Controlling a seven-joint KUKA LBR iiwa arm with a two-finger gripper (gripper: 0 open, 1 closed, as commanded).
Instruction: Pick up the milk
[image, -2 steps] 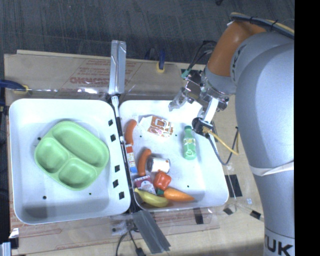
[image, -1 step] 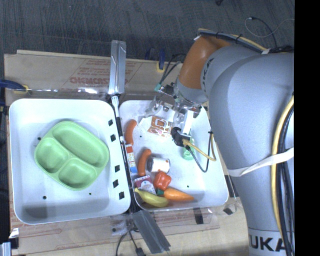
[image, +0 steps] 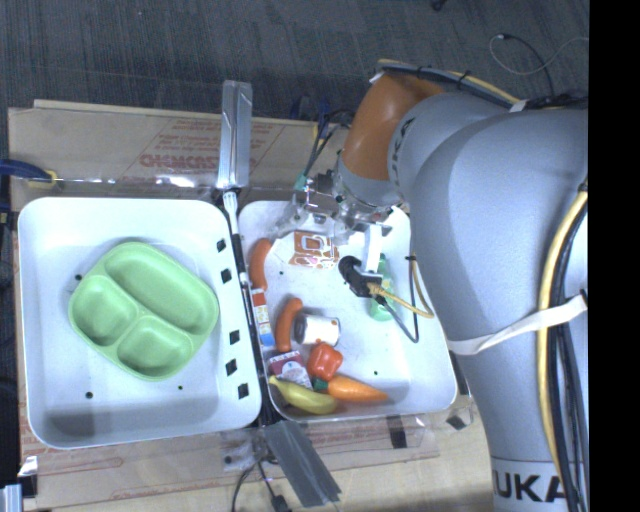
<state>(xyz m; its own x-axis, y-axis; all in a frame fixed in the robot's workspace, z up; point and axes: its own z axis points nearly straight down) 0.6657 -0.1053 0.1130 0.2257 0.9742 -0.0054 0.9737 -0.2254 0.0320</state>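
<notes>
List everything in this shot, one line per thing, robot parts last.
Bins: 2, white, side by side on the bench.
Divided plate: 1, green, left bin.
Hot dogs: 2, orange-red, right bin's left side.
Milk carton: 1, white with orange print, right bin, under the gripper.
Can: 1, white, right bin centre.
Pepper: 1, red, near front.
Carrot: 1, orange, front.
Banana: 1, yellow, front.
Bottle: 1, green, right side.
Arm: 1, grey with orange band.
Gripper: 1, over right bin's back.

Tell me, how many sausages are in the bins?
2: one sausage lies along the right bin's left wall, another mid-bin. The arm may hide more.
</notes>
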